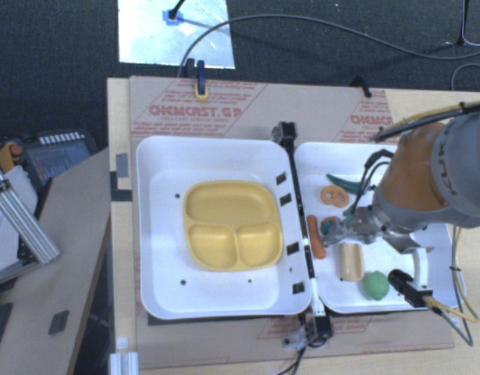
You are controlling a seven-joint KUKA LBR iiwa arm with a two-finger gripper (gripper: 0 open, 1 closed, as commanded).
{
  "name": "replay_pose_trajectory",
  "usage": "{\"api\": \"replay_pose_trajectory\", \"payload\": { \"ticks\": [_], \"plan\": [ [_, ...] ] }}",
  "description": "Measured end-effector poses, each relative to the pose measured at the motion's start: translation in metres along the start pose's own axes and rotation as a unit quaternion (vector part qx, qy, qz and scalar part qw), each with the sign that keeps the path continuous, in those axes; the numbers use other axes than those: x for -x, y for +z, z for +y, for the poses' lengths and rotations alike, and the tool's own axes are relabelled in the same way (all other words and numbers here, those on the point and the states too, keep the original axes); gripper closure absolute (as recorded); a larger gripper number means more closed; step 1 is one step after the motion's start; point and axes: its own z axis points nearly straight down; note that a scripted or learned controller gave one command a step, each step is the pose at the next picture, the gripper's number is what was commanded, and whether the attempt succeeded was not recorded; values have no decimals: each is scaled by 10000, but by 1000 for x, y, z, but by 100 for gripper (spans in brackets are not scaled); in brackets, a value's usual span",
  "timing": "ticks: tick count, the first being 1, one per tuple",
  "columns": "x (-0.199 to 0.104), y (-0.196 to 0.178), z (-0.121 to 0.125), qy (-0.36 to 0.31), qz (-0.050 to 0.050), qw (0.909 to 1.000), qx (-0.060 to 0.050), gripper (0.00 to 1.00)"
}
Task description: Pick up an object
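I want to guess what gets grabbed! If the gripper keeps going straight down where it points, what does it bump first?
Probably the small teal object right below the gripper, though depth is hard to judge.

Yellow tray (228,233), 2 white bins (158,209), green ball (375,285).

The bench (119,233) fills the middle of the frame — a clear protective sheet (224,104) covers it. Two white bins sit side by side: left bin (158,209), right bin (310,158).

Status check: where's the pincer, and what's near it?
Pincer low in right bin, among the toys. Orange ring, red stick, tan block, green ball close by.
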Motion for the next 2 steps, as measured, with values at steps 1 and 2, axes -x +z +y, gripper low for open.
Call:
{"api": "replay_pose_trajectory", "payload": {
  "ticks": [1,2],
  "plan": [
    [0,-11,1,-2,-4,10000,13,100],
    [-7,-64,10,-21,-7,10000,31,100]
  ]
}}
